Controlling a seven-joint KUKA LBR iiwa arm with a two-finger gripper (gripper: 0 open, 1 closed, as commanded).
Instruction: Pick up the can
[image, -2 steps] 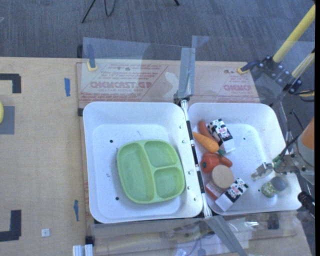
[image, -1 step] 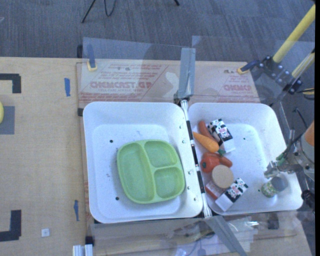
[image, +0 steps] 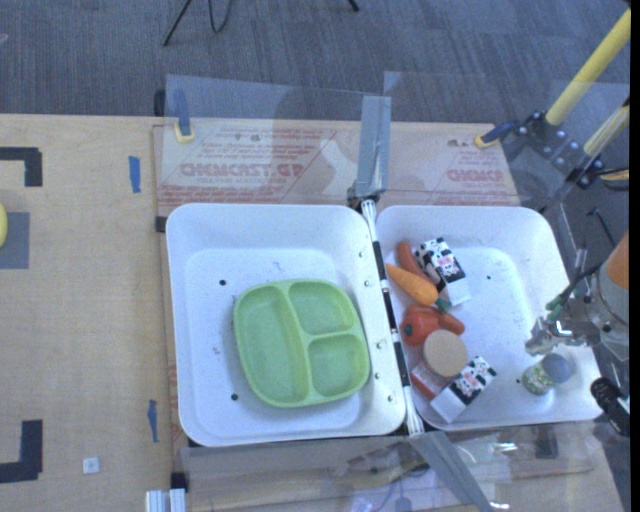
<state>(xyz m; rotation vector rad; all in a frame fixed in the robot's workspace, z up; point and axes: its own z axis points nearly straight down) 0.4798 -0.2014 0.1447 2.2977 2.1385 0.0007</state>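
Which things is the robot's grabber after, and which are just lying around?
For the job:
- the can, near the right bin's front right corner
- the gripper, just above the can

Just lying about:
- green divided plate in the left bin
- two carrots
- two black-and-white cartons
- red pepper
- tan round lid

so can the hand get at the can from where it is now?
Probably yes. The small greenish can stands by itself near the right white bin's front right corner, apart from the food pile, and the hand sits just above it with nothing between.
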